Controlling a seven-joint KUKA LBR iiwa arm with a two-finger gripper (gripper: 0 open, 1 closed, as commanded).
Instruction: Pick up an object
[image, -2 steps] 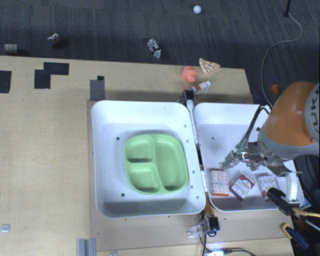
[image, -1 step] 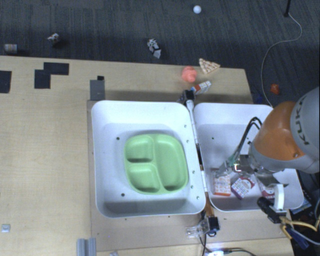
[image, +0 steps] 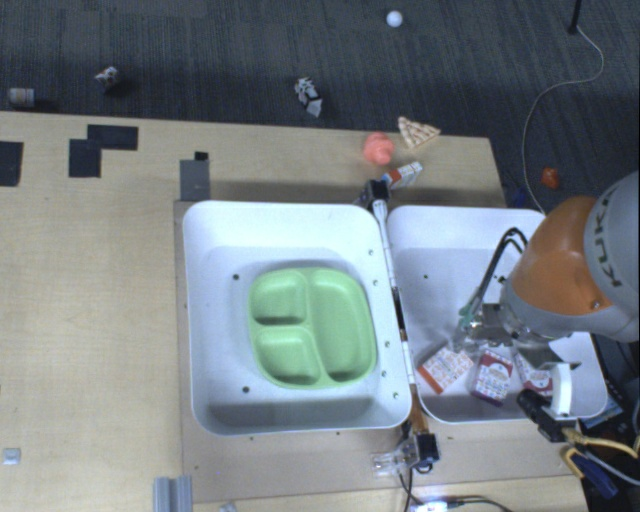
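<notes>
Packets (image: 445, 368) lie in the near half of the right bin (image: 440, 240), red-and-white, a few flat ones close together; the leftmost lies slantwise toward the divider shared with the left bin (image: 200, 300), where a green tray (image: 310, 325) sits. We note the gripper (image: 487, 330) just above and right of that packet, low over the cluster. Whether it is released or clenched we cannot tell from here.

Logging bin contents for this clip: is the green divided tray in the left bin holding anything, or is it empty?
Empty. The green tray lies flat in the left bin, and its three compartments show bare green.
</notes>
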